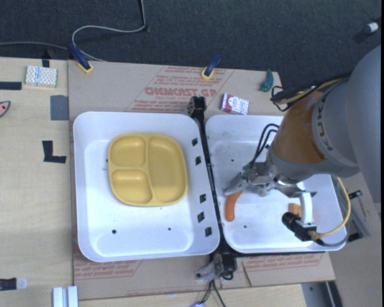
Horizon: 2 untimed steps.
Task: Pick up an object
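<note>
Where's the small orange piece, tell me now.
The small orange piece lies in the right bin, near its left wall, just below the gripper.

Hidden and cut-off parts

The arm (333,126) runs off the right edge and covers much of the right bin (256,235). The gripper (240,185) is too small to read. The orange object (230,207) has its top end under it.

bins: 2 (89,171) (320,242) | yellow divided plate: 1 (147,169) | orange carrot-like piece: 1 (230,207)
</note>
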Motion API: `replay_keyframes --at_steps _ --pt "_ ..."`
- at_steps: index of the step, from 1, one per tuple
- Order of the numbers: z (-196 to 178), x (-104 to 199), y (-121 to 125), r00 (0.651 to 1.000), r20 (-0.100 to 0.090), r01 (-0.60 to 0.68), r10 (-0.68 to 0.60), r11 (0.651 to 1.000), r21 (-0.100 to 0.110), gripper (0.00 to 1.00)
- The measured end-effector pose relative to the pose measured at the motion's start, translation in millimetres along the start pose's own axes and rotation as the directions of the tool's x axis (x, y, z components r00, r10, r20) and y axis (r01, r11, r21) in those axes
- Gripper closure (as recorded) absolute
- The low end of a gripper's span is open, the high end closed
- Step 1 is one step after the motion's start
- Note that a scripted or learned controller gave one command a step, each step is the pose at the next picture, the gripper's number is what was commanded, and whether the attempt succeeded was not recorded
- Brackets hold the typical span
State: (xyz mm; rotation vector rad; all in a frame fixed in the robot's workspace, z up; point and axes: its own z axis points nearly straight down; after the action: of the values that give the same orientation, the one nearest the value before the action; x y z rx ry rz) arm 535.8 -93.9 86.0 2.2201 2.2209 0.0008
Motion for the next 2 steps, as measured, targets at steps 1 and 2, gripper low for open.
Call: replay_keyframes --at_steps 1,2 --pt "-9.8 -0.8 0.9 1.000 0.002 -0.001 0.001 1.000 -0.004 1.00" --pt "-9.7 -0.7 0.7 1.000 0.002 -0.001 0.001 1.000 -0.003 0.00"
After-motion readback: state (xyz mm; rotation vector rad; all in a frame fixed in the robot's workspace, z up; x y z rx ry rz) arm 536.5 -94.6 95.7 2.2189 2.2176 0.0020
